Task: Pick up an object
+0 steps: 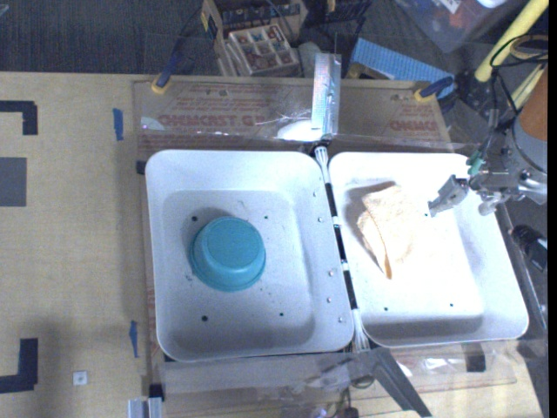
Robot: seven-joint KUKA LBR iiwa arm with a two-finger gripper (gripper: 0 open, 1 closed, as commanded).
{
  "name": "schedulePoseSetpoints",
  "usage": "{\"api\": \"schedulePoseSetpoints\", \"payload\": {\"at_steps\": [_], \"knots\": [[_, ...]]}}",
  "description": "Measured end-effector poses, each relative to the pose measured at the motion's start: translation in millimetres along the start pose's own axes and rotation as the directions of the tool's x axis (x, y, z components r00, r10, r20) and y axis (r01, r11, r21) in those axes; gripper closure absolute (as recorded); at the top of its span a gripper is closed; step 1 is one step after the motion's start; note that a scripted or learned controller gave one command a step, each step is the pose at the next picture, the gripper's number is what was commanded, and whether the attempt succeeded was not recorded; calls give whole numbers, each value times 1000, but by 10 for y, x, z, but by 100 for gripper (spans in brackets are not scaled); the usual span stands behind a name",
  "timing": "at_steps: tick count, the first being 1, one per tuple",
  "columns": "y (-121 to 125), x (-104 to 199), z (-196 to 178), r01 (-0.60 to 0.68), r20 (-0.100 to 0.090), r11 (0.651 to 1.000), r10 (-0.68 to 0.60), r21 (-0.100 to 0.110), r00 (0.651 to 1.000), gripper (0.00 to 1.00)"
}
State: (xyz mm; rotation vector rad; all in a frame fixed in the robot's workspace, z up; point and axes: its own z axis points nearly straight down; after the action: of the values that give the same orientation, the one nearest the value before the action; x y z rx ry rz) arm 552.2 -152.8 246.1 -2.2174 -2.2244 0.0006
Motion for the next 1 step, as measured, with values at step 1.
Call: {"api": "schedulePoseSetpoints", "payload": {"at_steps": [1], "knots": [[477, 515, 1040, -29, 0, 1000, 29, 1, 1000, 0]]}}
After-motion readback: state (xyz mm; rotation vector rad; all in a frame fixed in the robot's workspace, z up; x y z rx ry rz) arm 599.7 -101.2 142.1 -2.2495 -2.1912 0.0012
